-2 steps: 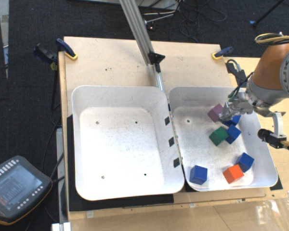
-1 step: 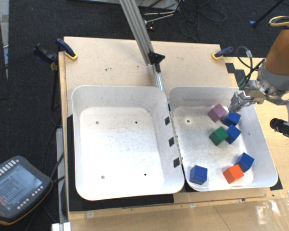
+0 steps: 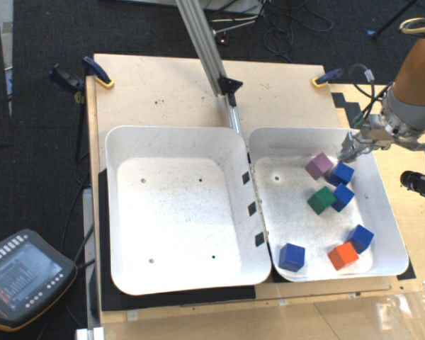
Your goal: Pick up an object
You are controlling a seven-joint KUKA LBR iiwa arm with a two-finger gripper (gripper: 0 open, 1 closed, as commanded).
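Currently at the approach step: my gripper (image 3: 352,147) sits low over the far right part of the right bin (image 3: 269,211), with my wrist reaching in from the right edge. Whether it is released or clenched I cannot tell from this slant (the tip is small and merges with the bin wall behind it), and nothing visibly sits in it, so I log no grasp.

Candidates, all in the right bin:
- purple cube (image 3: 319,166), just left of and nearer than the tip, tilted on a corner.
- upper blue cube (image 3: 343,173), just below the tip, touching or almost touching the purple one.
- green cube (image 3: 321,200) and a second blue cube (image 3: 343,196), pressed together nearer to the camera.
- orange cube (image 3: 343,255) beside a blue cube (image 3: 361,237), near right corner.
- lone blue cube (image 3: 292,256), near left of that bin, well apart from the rest.

The left bin (image 3: 127,204) holds no cubes.

Judgement: the closest targets are the purple and upper blue cubes. The next move calls for centring over one of them, then a straight descent. Risk: these two crowd each other, so a closing grip could nudge one aside (the lone blue cube would be the cleaner pick, though farther off).
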